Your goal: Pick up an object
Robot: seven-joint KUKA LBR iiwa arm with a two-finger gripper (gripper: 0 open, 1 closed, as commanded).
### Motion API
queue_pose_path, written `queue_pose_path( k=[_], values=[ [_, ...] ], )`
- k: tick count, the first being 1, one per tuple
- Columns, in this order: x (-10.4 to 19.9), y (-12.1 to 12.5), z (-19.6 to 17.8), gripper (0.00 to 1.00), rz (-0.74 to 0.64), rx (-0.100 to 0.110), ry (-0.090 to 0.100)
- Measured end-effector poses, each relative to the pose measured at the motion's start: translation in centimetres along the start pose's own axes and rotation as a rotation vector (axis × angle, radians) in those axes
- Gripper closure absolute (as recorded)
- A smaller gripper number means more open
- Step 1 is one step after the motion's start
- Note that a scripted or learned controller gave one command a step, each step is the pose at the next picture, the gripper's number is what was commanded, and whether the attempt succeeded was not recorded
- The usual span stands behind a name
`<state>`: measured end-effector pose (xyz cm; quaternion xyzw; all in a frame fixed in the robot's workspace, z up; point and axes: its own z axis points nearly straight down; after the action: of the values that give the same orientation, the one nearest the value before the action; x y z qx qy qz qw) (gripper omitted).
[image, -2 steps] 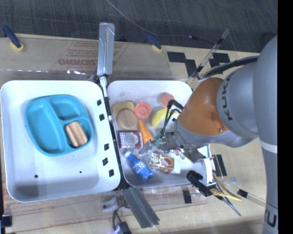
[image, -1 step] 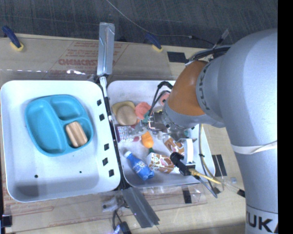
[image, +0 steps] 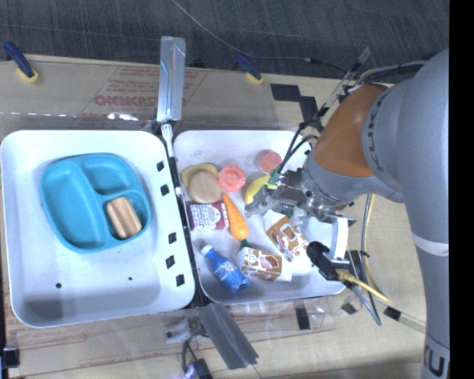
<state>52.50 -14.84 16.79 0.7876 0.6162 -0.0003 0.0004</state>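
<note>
Arm (image: 395, 133): grey, with an orange band, reaching in from the right over the right bin (image: 221, 142).
Gripper (image: 288, 212): low over the bin's right half, above the toys; whether it is open or closed cannot be told, and nothing is visibly between its tips.
Carton (image: 287, 237): the likeliest target, lying just below the gripper near the bin's right side; a small box printed in orange, brown and white, tilted on a flat face.
Carton handling: probably light and fairly stiff, with smooth printed faces that may slip; best taken across its narrower pair of sides, not at a corner.
Second carton (image: 261, 264): similar print, just left of and below the first, near the front wall.
Bottle (image: 223, 268): blue with a white cap, lying beside the second carton; round, so it may roll.
Carrot (image: 236, 219): orange, slim, lying between the bun (image: 204, 186) and the cartons; probably hard plastic.
Banana (image: 257, 188): yellow, just left of the gripper, partly hidden.
Crowding: the neighbours lie close together, so a closing grasp could catch two things.
</note>
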Motion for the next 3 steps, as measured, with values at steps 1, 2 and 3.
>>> queue_pose_path(
  k=[1, 2, 3],
  values=[
    [0.0, -0.1, 0.2, 0.0, 0.0, 0.003, 0.0],
    [3.9, -2.3, 7.7, 0.0, -0.069, 0.004, 0.002],
    [3.8, -2.2, 6.8, 1.0, -0.073, 0.006, 0.001]
  ],
)
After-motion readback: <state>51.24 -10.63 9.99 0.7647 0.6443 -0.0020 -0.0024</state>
